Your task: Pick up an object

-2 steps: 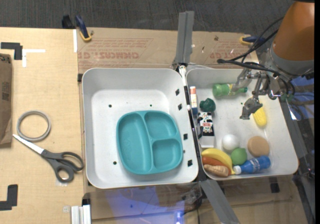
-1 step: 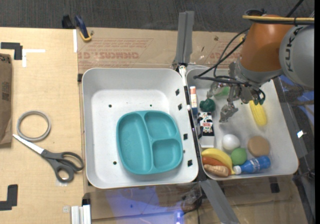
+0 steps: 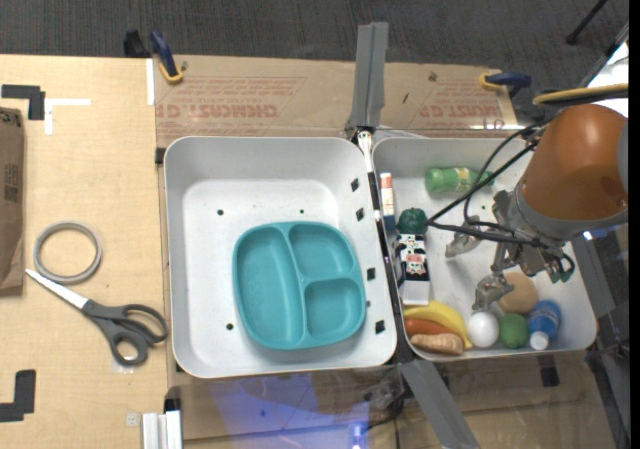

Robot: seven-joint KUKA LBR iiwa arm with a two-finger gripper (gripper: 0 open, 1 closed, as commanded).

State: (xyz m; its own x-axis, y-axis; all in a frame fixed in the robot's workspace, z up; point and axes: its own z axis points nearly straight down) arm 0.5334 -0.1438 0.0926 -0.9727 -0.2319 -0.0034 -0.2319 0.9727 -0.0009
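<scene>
My gripper (image 3: 476, 269) hangs low in the right bin (image 3: 455, 152), under the orange band of the arm. Its fingers (image 3: 491, 290) stand open over bare bin floor with nothing between them. A tan rounded object (image 3: 521, 294) lies right beside the lower finger. Along the bin's front edge lie a banana (image 3: 438, 317), an orange-brown vegetable (image 3: 437, 342), a white egg (image 3: 483, 329), a green ball (image 3: 513, 331) and a blue object (image 3: 543, 323). A small bottle with a dark green cap (image 3: 412, 249) lies by the left wall. A light green toy (image 3: 447, 179) sits at the back.
The left bin (image 3: 200, 197) holds a teal divided plate (image 3: 300, 283). Scissors (image 3: 105, 314) and a roll of tape (image 3: 67, 250) lie on the wooden bench to the left. Cables run from the arm across the right bin.
</scene>
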